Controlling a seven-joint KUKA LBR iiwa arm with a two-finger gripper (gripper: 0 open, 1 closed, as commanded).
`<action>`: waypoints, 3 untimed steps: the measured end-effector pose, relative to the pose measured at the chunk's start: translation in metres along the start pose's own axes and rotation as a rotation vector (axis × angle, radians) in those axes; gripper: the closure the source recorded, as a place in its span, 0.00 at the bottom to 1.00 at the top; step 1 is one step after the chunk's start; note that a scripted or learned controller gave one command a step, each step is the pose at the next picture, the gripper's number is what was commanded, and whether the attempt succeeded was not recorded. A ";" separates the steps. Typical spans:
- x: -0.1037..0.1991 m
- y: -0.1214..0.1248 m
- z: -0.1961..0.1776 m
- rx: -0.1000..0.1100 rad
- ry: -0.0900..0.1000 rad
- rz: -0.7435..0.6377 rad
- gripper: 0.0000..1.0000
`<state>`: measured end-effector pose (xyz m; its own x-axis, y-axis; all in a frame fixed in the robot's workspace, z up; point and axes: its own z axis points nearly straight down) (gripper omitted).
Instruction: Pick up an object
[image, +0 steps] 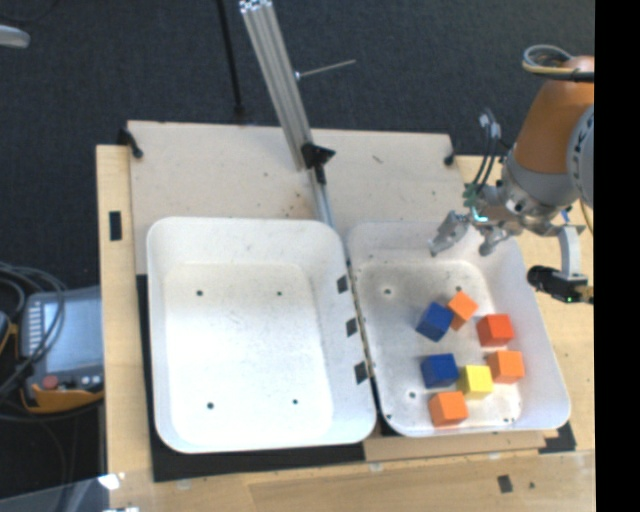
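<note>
Two shallow white bins sit side by side on the table (115, 330). The left bin (250, 335) shows bare floor with a few small dark marks. The right bin (395, 250) holds seven blocks, all grouped in its right and near part.

Contents of the right bin: a blue block (434, 321) touching a small orange block (462, 306) at its upper right; a red-orange block (495, 329) just beside these, to the right; an orange block (507, 365) below that; a yellow block (476, 379) touching it on the left; a second blue block (439, 370) just left of the yellow one; and an orange block (448, 407) nearest the front rim.

The gripper (468, 236) hangs over the far rim of the right bin, well apart from the blocks. Its fingers (447, 235) are spread apart, with nothing between them.
</note>
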<state>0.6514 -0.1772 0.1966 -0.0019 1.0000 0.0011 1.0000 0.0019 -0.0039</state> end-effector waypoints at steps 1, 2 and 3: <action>-0.001 0.001 -0.004 -0.004 -0.004 -0.002 0.00; -0.003 -0.003 0.059 0.000 -0.003 0.001 0.00; -0.005 -0.002 0.101 -0.003 -0.004 0.001 0.00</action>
<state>0.6486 -0.1816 0.0957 -0.0004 1.0000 -0.0028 1.0000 0.0004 -0.0007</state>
